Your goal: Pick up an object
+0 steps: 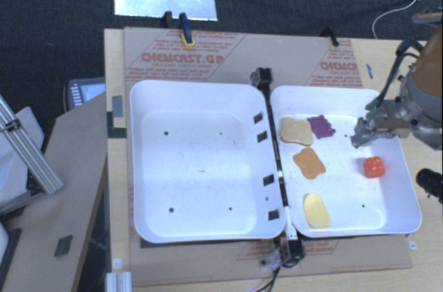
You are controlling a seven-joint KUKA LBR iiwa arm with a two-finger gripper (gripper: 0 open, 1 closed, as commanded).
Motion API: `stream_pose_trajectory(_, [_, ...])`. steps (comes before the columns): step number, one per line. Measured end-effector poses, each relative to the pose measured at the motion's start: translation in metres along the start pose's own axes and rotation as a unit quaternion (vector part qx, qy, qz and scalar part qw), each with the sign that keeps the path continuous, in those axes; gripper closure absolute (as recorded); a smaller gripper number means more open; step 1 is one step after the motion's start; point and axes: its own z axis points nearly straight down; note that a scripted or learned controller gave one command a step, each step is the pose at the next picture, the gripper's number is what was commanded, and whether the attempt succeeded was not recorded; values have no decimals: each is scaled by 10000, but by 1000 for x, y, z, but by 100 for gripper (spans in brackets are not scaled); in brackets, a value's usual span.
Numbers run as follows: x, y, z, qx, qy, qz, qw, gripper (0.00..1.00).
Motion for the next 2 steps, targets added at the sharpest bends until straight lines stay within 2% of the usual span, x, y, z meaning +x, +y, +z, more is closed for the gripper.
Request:
stream_pose_trajectory(1, [87,23,-88,23,6,-19,10000,100])
stream_pose_trajectory(2, [148,12,-105,65,10,-13,10000,100])
